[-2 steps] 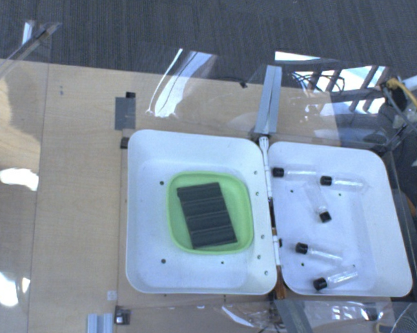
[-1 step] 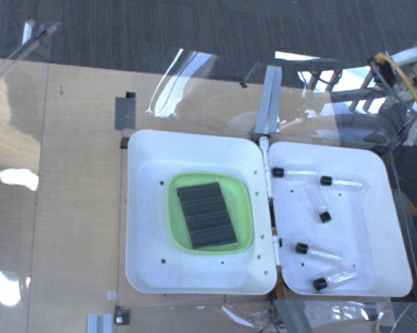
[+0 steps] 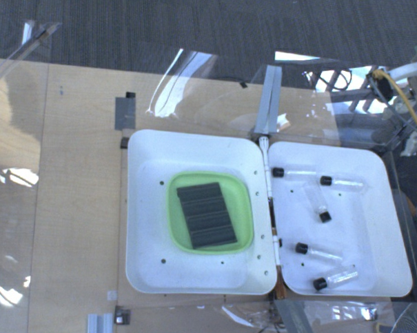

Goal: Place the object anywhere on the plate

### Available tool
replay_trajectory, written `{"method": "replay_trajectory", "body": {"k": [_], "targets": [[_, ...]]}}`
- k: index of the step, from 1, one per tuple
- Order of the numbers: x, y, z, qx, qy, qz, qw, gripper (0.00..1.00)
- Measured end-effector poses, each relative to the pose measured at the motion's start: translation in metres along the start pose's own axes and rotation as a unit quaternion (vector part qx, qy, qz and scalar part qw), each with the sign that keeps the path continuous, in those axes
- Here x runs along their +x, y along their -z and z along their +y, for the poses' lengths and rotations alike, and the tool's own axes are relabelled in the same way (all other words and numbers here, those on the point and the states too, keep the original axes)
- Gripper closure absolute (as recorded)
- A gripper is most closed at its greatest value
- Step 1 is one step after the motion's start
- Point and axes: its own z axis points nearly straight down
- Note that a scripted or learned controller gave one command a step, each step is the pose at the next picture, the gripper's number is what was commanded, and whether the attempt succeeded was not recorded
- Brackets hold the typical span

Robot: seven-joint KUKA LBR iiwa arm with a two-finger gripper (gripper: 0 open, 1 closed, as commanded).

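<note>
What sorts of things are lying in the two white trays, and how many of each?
Clear tubes with black caps: 5
Green plate: 1
Dark ridged block on the plate: 1
Total: 7

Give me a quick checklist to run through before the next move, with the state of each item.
1. Plate sits in the left bin: ok.
2. Room on the plate: not ok, a dark ridged block covers most of it; a bare green edge shows around it.
3. Objects to pick: ok, five clear tubes with black caps lie apart in the right bin, for example one near the front.
4. Tubes clear of the bin walls: ok for the middle short one; the top two lie close to the back wall.
5. Gripper state: cannot tell.
</note>
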Motion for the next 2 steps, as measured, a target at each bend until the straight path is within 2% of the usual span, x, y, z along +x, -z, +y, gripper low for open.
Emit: {"method": "replay_trajectory", "body": {"k": [1, 2], "targets": [[-0.029, 0.021, -0.006, 0.0, 0.0, 0.002, 1.0, 0.0], [-0.041, 0.019, -0.009, 0.0, -0.001, 0.001, 1.0, 0.0]]}}
